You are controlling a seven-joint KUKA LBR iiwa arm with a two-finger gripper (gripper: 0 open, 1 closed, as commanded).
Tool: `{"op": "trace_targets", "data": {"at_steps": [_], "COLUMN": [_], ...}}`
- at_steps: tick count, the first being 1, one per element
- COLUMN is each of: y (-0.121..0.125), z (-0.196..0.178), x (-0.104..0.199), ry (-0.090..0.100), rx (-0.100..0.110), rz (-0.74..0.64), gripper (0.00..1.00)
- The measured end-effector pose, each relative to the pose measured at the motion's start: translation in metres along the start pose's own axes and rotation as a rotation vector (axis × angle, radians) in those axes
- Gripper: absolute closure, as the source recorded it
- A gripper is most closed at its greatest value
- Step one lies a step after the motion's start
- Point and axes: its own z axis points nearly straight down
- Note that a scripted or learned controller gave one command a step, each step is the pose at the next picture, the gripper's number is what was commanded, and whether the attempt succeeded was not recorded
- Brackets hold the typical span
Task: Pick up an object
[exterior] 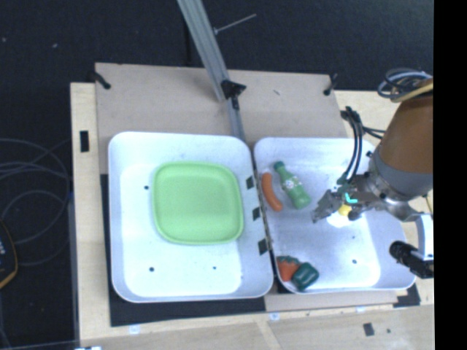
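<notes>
In the right bin [321, 159] lie a green bottle [292, 188], an orange sausage-shaped toy [271, 192] by the left wall, and at the front left corner a small orange piece [287, 267] beside a dark green block [305, 275]. My gripper [332, 208] hangs over the middle right of this bin, to the right of the bottle and apart from it. Its fingers [322, 210] point left and down, slightly spread, with nothing between them. A yellow-white item [341, 217] shows just under the wrist, partly hidden.
The left bin [131, 195] holds a light green square plate [198, 202]. A grey metal post [206, 39] rises from the divider behind the bins. Black cables [355, 141] hang off the arm over the right bin's far right corner.
</notes>
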Motion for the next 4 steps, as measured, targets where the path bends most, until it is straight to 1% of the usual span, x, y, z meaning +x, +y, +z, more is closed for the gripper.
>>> {"op": "trace_targets", "data": {"at_steps": [1, 2, 3, 4], "y": [0.000, -0.003, 0.000, 0.000], "z": [0.000, 0.063, 0.116, 0.135], "x": [0.000, 0.000, -0.010, -0.011], "ry": [0.000, 0.000, 0.000, -0.001], "rx": [0.000, 0.005, 0.004, 0.000], "rz": [0.000, 0.001, 0.001, 0.001], "gripper": [0.00, 0.00, 0.00, 0.00]}}
